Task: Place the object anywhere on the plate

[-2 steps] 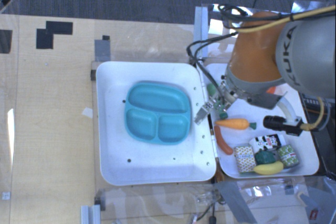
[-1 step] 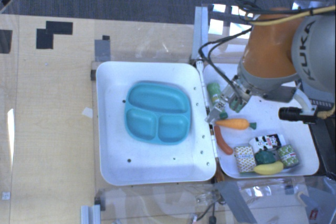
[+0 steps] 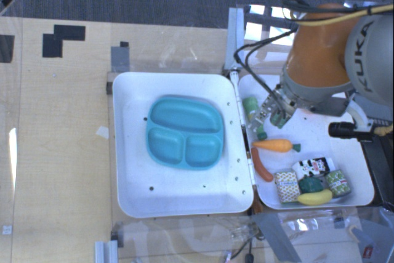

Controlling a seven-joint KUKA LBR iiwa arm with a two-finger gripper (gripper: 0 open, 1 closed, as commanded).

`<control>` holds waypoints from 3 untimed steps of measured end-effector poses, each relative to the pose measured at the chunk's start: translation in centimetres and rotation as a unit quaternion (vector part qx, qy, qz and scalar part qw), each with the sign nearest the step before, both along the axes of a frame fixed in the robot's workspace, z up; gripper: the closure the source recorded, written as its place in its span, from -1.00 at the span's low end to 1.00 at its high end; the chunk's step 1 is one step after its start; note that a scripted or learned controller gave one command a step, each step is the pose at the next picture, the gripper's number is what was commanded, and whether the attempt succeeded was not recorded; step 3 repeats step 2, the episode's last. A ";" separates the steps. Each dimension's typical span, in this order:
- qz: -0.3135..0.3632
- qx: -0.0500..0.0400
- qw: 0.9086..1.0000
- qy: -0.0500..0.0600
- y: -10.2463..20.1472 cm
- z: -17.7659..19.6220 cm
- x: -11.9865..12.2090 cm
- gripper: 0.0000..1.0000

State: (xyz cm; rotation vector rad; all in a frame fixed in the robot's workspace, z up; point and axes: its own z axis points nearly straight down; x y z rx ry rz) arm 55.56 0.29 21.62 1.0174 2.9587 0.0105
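Here the blue plate [image 3: 184,132], split into three compartments, sits bare in the middle of the left bin [image 3: 132,194] on the tabletop [image 3: 55,132]. Right of the plate, across the wall between the bins, the right bin [image 3: 363,194] holds the toys: a green bottle-like piece [image 3: 250,108] nearest the plate, a carrot [image 3: 273,145] and a red sausage [image 3: 262,165] below it, and farther right of the plate a cluster of small boxes with a banana [image 3: 314,198]. The pincer [image 3: 271,115] hangs just right of the green piece, above the carrot; whether it is open or closed I cannot tell, and nothing is visibly held. This looks like the picking step, with the object not yet chosen or lifted. Next calls for a firm grip on one toy, a lift clear of the bin wall, and a carry leftward over the plate.
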 end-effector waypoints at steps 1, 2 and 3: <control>0.023 -0.001 1.000 0.004 6.0 -3.1 3.1 1.00; 0.023 -0.001 1.000 0.004 6.0 -3.1 3.2 -1.00; 0.023 -0.001 1.000 0.004 6.0 -3.1 3.2 -1.00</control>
